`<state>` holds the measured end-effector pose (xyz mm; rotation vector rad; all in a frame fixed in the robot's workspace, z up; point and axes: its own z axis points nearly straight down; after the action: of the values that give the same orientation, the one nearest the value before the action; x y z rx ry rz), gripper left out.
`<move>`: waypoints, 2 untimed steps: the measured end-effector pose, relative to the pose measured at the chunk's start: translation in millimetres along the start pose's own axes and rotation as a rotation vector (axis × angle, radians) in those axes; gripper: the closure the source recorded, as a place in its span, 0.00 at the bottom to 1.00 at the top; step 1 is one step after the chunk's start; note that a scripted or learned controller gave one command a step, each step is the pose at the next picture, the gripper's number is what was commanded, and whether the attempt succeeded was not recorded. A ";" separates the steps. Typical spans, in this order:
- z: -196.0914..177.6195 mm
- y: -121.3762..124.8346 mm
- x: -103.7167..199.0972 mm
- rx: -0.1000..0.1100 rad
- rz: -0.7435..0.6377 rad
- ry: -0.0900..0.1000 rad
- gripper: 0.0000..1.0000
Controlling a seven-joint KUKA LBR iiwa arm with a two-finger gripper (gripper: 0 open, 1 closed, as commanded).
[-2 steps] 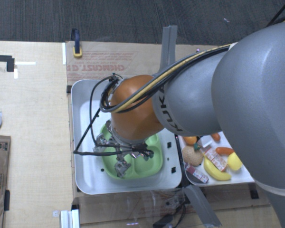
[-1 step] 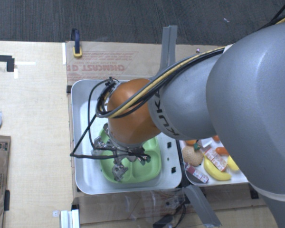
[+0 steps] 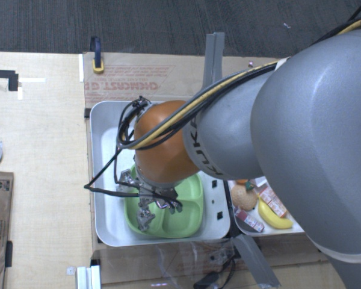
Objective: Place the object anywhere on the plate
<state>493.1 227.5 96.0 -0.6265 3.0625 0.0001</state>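
Green plate (image 3: 189,206), white bin (image 3: 105,161), yellow banana (image 3: 274,215), orange wrist band (image 3: 159,143)

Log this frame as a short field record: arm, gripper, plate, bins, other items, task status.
arm: grey arm with orange band reaches in from the right, covering much of both bins
gripper: gripper low over the plate's left part; no object seen between its fingers
plate: green divided plate in the left bin
right bin: right bin holds a banana, a round orange-tan fruit and a small packet
task status: cannot tell whether an object lies on the plate
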 end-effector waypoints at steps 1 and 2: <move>-71.2 -4.8 -14.8 -0.003 -0.029 0.012 0.00; -4.0 0.5 -3.9 -0.002 0.162 -0.002 0.00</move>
<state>496.4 229.5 100.0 -0.3767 3.1020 0.0051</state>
